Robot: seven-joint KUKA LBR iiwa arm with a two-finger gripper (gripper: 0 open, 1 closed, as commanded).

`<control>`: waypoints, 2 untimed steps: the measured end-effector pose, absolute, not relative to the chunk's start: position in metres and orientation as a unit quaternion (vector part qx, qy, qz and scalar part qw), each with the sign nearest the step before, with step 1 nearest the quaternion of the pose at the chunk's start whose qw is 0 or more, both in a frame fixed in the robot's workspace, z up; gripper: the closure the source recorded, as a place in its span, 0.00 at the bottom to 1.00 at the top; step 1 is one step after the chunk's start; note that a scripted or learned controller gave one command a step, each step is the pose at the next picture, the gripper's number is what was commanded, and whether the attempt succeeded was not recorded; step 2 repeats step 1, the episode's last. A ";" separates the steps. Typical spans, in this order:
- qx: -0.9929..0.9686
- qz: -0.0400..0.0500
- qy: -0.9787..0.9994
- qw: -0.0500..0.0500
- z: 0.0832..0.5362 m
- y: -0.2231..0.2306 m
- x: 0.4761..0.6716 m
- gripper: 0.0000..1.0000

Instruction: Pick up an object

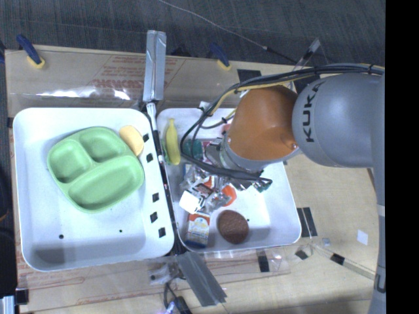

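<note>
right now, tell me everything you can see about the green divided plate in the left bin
The pale green plastic divided plate lies flat, right side up, in the left shallow white bin, toward its upper middle and turned at a slant. It has rounded corners, a raised rim and three compartments: two smaller ones on the upper side and one long one below. Nothing lies in the compartments. A small yellow rounded object sits against its upper right edge. The arm is over the other bin.

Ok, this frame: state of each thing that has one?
green divided plate: upright in the left bin, compartments bare
yellow piece: resting against the plate's rim
banana: lying in the right bin
brown round object: lying flat, apart from the arm
</note>
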State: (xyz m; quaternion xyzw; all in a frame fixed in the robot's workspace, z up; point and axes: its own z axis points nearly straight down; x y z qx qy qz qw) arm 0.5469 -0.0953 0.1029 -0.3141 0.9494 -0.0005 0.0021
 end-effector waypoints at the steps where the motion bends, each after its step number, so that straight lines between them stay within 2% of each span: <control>1: -0.242 -0.001 0.970 0.005 0.212 -0.042 0.540 1.00; 2: -0.242 -0.001 0.970 0.005 0.212 -0.042 0.540 1.00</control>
